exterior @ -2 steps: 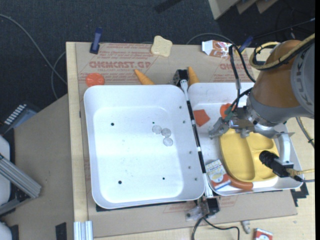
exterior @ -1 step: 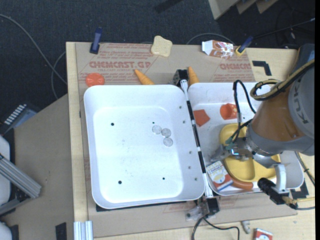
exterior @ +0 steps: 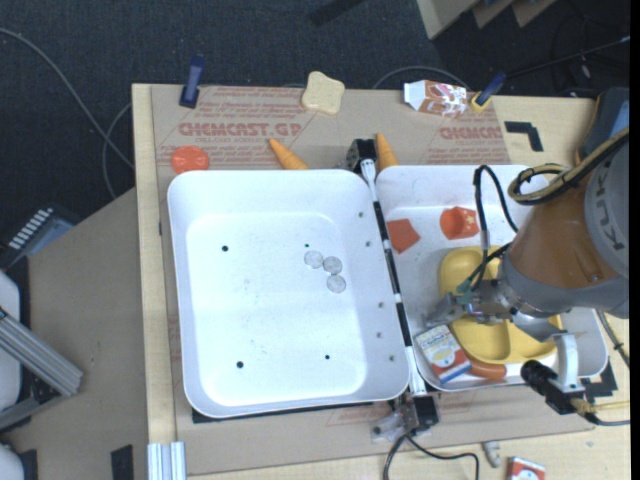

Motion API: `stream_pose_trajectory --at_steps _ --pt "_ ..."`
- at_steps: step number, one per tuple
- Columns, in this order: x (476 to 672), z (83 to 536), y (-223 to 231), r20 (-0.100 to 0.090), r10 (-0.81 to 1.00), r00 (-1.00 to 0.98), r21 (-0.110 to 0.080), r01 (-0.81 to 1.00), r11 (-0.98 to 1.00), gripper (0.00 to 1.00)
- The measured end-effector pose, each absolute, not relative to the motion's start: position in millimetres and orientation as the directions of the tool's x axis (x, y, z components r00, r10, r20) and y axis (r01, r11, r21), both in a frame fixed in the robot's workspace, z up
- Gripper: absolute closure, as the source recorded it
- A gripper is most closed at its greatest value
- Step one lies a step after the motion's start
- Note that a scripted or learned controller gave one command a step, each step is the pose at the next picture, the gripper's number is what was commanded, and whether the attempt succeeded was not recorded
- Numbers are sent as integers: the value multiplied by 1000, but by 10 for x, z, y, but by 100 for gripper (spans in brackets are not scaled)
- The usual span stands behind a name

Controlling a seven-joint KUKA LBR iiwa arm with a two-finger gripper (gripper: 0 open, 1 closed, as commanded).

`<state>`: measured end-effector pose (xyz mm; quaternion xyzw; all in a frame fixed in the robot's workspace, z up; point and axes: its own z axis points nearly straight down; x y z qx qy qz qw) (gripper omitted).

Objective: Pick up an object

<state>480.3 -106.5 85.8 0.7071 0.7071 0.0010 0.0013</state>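
The right bin [exterior: 420, 183] holds a jumble of objects: a flat orange piece [exterior: 401, 234], a red-orange block [exterior: 459, 222], a rounded yellow object [exterior: 460, 266], a yellow banana-like shape [exterior: 488, 340], a small carton [exterior: 440, 352] and a red sausage shape [exterior: 488, 370]. My gripper [exterior: 466, 302] hangs low over the middle of this bin, between the two yellow objects, with the orange-banded wrist [exterior: 545, 253] behind it to the right. The arm hides part of the bin's right side. Three small clear discs [exterior: 326, 268] lie in the left bin [exterior: 200, 298].
On the cardboard behind the bins lie a bread-like piece [exterior: 323, 92], two orange carrot shapes [exterior: 288, 154], an orange disc [exterior: 188, 158], a blue clip [exterior: 192, 78] and a crumpled wrapper [exterior: 437, 96]. A black cable [exterior: 483, 193] loops above the right bin.
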Motion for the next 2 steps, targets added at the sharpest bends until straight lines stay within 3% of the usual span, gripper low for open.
stream_pose_trajectory --at_steps 1,2 --pt "4991 855 -944 -2 1000 0 5 1000 0 0" --pt "4995 955 -924 1 1000 -2 5 1000 2 100"
